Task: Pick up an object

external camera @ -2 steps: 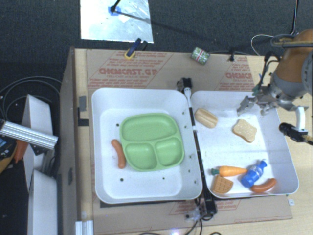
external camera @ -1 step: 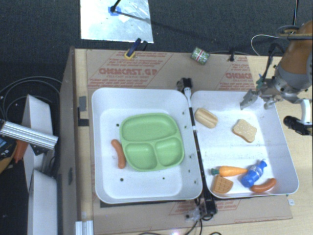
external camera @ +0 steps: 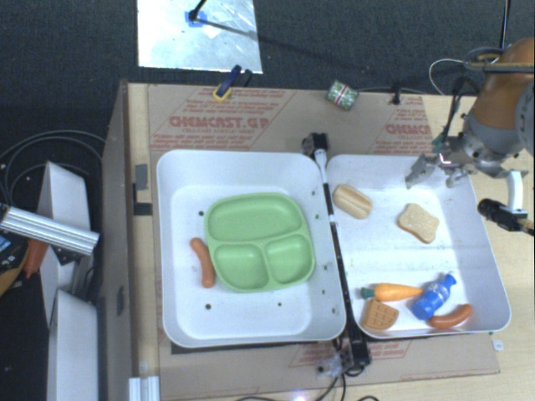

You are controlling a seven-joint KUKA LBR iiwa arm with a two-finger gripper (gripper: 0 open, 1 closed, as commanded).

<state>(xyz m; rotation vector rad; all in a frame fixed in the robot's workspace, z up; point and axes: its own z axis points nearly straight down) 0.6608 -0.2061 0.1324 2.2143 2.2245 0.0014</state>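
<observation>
My gripper (external camera: pixel 434 174) hangs over the far right corner of the right bin (external camera: pixel 493 266), open, with nothing between its fingers. Below it in that bin lie a bread slice (external camera: pixel 418 222) and, to the left, a hot dog bun (external camera: pixel 352 200). Along the bin's near edge sit a carrot (external camera: pixel 395 291), a blue bottle (external camera: pixel 433 297), a waffle (external camera: pixel 379 315) and a sausage (external camera: pixel 451 317). The bread slice is the nearest item to the gripper, apart from it.
The left bin (external camera: pixel 180 190) holds a green divided plate (external camera: pixel 257 241) and a second sausage (external camera: pixel 202 261) beside it. A ridge (external camera: pixel 332 224) divides the two bins. A small can (external camera: pixel 342 94) and a clip (external camera: pixel 227 84) lie on the cardboard behind.
</observation>
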